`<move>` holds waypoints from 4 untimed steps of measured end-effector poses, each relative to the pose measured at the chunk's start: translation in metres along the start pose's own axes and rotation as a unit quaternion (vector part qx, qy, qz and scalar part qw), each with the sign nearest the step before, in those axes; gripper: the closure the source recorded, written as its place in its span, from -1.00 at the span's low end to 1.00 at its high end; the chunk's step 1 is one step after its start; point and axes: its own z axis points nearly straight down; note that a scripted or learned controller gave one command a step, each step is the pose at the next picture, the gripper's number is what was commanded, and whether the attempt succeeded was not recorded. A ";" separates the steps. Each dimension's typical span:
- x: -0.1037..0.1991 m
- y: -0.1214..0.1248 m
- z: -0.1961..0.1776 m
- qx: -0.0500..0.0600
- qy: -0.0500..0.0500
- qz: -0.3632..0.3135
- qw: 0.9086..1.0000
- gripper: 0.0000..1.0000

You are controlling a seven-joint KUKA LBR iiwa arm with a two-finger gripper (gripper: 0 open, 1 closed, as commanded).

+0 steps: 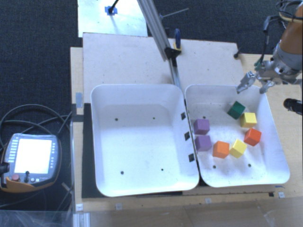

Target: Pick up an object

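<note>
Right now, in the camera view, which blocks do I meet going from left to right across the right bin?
Two purple cubes stacked in depth, orange cube, yellow cube, red-orange cube. The green cube and the second yellow cube overlap these in order, so I omit them.

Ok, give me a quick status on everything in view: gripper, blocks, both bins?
gripper: open, holding nothing, above the right bin's far edge
green block: loose in the right bin, nearest the gripper
yellow blocks: two, loose in the right bin
orange blocks: two, loose in the right bin
purple blocks: two, by the right bin's left wall
right bin: holds all seven blocks
left bin: upright on the bench
</note>
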 end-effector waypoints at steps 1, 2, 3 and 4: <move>0.000 0.000 0.000 0.000 0.000 0.000 1.000 -1.00; -0.002 -0.003 0.041 0.001 0.000 0.001 1.000 -1.00; 0.008 -0.003 0.095 0.002 0.001 0.000 1.000 -1.00; 0.008 -0.002 0.121 0.001 0.000 0.000 1.000 -1.00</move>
